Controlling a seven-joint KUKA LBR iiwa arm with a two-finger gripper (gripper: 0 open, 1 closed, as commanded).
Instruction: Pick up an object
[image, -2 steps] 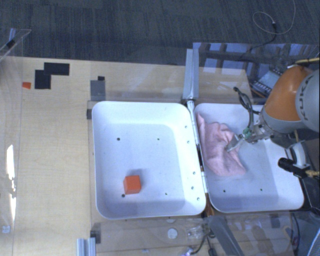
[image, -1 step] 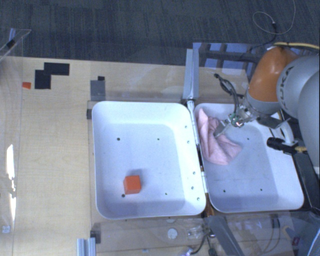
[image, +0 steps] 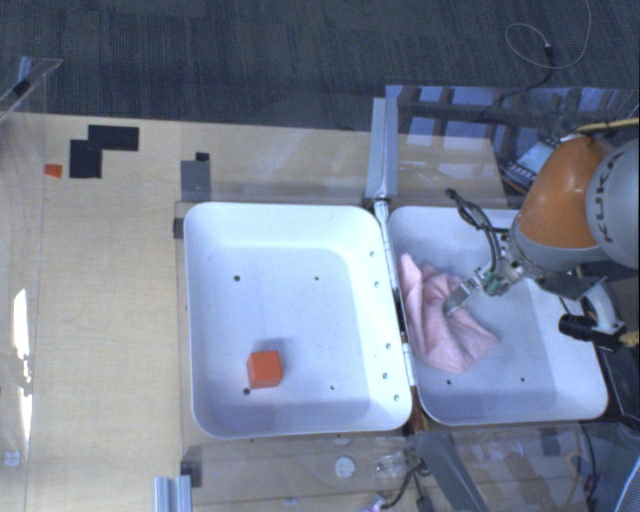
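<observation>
A crumpled pink cloth lies in the right bin, against its left wall. My gripper reaches in from the right and its tips rest on the cloth's upper right part. The fingertips press into the fabric, and how far apart they stand is too small to make out. An orange block sits in the lower left area of the left bin, far from the gripper.
The grey arm with its orange band hangs over the right bin's far right corner. A metal divider post stands behind the gap between the bins. Black markers lie on the bench at far left.
</observation>
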